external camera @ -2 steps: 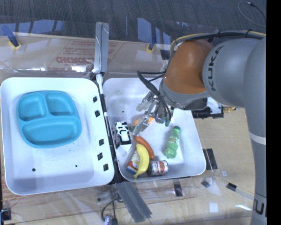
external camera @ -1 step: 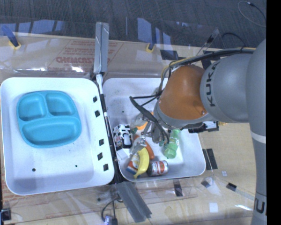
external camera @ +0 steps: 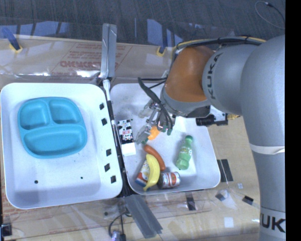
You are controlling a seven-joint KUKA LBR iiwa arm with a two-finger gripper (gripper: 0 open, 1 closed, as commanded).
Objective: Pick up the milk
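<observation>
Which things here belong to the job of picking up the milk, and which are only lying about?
Belong to the job:
- milk carton, at the right bin's left wall
- pincer, above the right bin

Only lying about:
- banana
- green bottle
- can
- blue tray, in the left bin

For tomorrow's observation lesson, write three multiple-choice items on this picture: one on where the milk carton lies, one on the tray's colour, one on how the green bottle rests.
1. Where is the milk carton?
A. right bin, by its left wall
B. left bin, on the tray
C. on the bench outside the bins

2. What colour is the divided tray?
A. red
B. blue
C. yellow

3. How does the green bottle rest?
A. standing upright
B. lying on its side
C. held by the jaws

Answers: 1 A, it lies against the divider wall inside the right bin; 2 B, the tray is light blue; 3 B, it lies flat on the bin floor.
</observation>
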